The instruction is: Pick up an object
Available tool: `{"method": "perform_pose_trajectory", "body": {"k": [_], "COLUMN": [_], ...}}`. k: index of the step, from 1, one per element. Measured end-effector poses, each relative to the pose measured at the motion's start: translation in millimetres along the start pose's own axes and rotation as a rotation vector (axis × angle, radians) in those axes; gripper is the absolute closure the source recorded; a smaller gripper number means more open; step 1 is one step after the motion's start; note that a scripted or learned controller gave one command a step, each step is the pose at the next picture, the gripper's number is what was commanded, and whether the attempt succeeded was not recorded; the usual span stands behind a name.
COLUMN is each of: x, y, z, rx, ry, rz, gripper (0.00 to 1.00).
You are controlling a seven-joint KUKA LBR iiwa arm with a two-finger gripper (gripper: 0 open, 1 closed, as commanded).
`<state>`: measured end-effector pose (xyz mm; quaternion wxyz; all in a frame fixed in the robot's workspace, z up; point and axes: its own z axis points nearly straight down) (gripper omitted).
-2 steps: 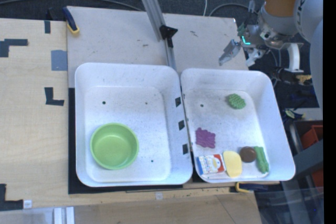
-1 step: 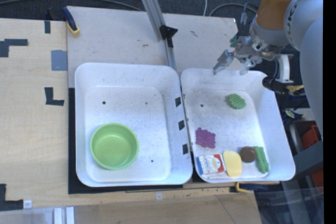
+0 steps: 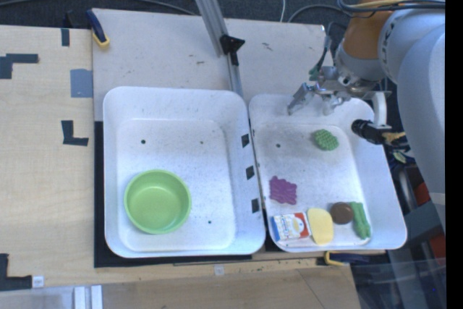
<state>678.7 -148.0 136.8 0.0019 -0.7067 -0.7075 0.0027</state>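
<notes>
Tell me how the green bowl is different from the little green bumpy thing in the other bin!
The green bowl is much bigger than the green bumpy thing. The bowl is smooth, round and hollow, while the bumpy thing is a small ridged lump. The bowl sits in the left bin, near its front left corner; the bumpy thing lies in the right bin, nearer the gripper. Both are green.
</notes>
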Motion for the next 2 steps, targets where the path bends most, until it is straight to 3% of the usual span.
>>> {"method": "perform_pose_trajectory", "body": {"k": [1,2], "x": [-2.8,-1.1], "y": [0.1,-0.5], "z": [41.0,32.3], "rx": [0.009,0.010], "ry": [-0.002,-0.001], "rz": [0.002,0.000], "gripper": [0.00,1.00]}}
